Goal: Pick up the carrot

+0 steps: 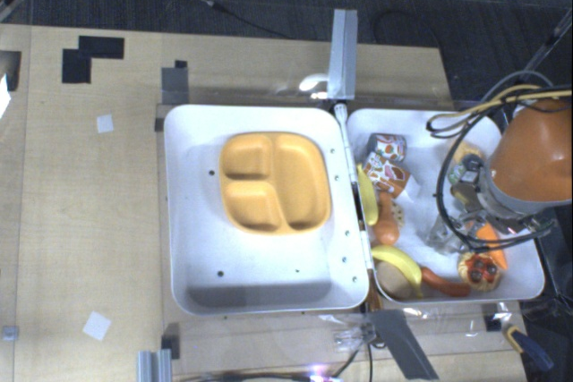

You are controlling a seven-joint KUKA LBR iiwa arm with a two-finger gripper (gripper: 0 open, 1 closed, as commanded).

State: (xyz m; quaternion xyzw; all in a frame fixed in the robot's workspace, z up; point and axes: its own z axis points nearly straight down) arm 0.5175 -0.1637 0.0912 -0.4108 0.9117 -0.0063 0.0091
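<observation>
Now, arm [528, 161]: low over the right bin [421, 123].
Carrot [440, 281]: apparently the orange stick lying on the bin floor, just beside the banana [398, 262].
Grip: cannot tell; hidden under the wrist.
Progress: carrot not lifted, so the pick is not yet done.

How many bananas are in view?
2, both in the right bin: one banana along its left wall, another banana near the front-left corner. The arm may hide more.

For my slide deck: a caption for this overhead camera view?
KUKA arm reaches into the right bin of toy food; a yellow divided plate sits in the left bin.
</observation>
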